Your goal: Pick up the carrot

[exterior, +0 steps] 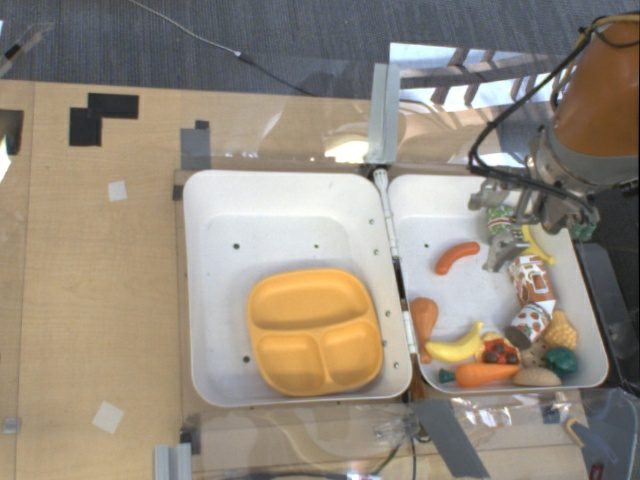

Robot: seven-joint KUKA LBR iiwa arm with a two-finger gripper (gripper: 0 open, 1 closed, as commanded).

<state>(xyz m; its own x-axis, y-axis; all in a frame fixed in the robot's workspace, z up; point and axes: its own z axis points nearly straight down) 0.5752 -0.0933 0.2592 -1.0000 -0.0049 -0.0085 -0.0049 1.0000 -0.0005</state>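
Observation:
The carrot [486, 375], orange and lying on its side, rests against the front wall of the right bin [440, 213], between a banana [455, 347] and a beige lump [538, 376]. My gripper [508, 240] hangs over the far right part of that bin, well behind the carrot and apart from it. Its fingers [497, 256] look spread and open, with nothing between them. A small yellow piece [537, 243] lies just to the right of them.
A red-orange sausage [457, 257] lies mid-bin, and a brown drumstick [424, 318] sits by the divider. Patterned boxes [530, 280], a yellow knobbly toy [560, 330] and a green toy [562, 361] crowd the right wall. A yellow divided plate [315, 330] sits in the left bin [230, 228].

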